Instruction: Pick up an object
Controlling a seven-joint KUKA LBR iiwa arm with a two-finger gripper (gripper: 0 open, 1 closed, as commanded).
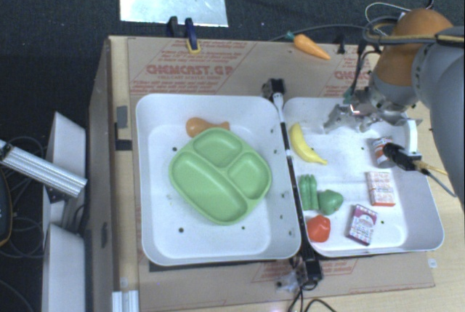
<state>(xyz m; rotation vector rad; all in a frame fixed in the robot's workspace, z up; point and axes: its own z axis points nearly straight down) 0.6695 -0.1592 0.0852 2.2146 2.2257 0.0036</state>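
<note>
The end effector (357, 114) is hanging low over the far part of the right shallow white bin (421, 230); whether it is released or clenched, I cannot tell; the curved yellow plastic banana (306, 144) is lying to its left and a little nearer the camera; the small cylindrical can (381, 151) is lying just beside it, on the near side; the green sectioned plastic plate (220, 174) is resting well apart, in the left bin (156, 230).

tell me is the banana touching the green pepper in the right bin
Apart. The camera view shows the banana lying above the green pepper, with a strip of bare white bin floor plainly between them.
</note>
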